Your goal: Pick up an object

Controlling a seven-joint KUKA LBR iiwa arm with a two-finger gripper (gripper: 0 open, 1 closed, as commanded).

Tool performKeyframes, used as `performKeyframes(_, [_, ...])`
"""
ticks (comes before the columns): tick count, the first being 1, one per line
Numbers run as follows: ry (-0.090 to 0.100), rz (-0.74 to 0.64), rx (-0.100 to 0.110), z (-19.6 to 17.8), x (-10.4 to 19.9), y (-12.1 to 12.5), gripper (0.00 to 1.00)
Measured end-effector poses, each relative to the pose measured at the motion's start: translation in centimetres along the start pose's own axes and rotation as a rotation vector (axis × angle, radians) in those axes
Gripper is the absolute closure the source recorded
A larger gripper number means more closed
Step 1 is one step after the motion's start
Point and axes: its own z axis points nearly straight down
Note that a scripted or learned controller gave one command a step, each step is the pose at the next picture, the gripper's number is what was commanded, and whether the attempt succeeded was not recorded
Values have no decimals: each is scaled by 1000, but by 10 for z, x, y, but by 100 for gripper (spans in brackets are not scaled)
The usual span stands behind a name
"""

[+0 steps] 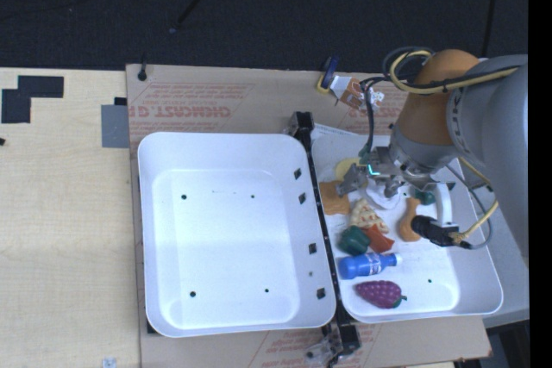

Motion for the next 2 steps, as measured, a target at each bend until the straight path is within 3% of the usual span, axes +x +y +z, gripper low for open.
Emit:
performKeyframes(1, [1, 0, 1, 12, -28, 22, 0])
performKeyframes(2, [-1, -2, -7, -4, -28, 24, 100])
